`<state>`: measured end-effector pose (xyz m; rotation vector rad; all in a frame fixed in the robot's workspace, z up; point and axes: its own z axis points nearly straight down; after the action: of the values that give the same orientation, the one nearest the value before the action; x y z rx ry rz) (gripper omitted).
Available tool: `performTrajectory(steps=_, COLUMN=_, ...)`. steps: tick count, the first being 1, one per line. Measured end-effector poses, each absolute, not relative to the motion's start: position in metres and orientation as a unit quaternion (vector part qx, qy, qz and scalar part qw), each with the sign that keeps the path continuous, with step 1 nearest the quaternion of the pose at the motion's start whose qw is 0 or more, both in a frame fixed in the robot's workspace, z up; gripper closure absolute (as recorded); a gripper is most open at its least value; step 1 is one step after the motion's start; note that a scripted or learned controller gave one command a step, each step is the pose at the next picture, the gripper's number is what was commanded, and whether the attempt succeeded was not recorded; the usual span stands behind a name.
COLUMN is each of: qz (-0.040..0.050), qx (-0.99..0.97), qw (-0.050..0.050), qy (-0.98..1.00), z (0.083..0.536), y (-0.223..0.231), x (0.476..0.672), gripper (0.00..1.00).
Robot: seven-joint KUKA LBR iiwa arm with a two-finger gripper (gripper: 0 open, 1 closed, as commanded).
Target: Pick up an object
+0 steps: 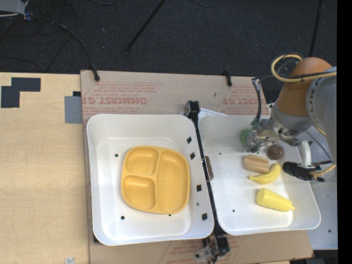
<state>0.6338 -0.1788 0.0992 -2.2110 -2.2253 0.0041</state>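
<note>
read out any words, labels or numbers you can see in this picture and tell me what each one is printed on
Red print on the cardboard sheet behind the left bin: upside down, too blurred to read with confidence.
Red print on the cardboard behind the right bin: upside down, partly hidden by the arm, not readable.
Faint red print on the cardboard's front edge: too small to read.
Bins, yellow tray, food items: no text.

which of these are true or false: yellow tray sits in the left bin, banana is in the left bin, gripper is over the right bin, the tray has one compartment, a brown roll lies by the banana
1. The yellow tray sits in the left bin. True.
2. The banana is in the left bin. False: it lies in the right bin.
3. The gripper is over the right bin. True.
4. The tray has one compartment. False: it is divided into several.
5. A brown roll lies by the banana. True, just above it in the view.
</note>
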Motion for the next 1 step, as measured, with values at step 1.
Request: performTrajectory(steps=1, qz=0.0002, qx=-0.707, qw=0.0, qy=-0.707, z=0.1505, y=-0.1844, x=0.6255, gripper=1.0)
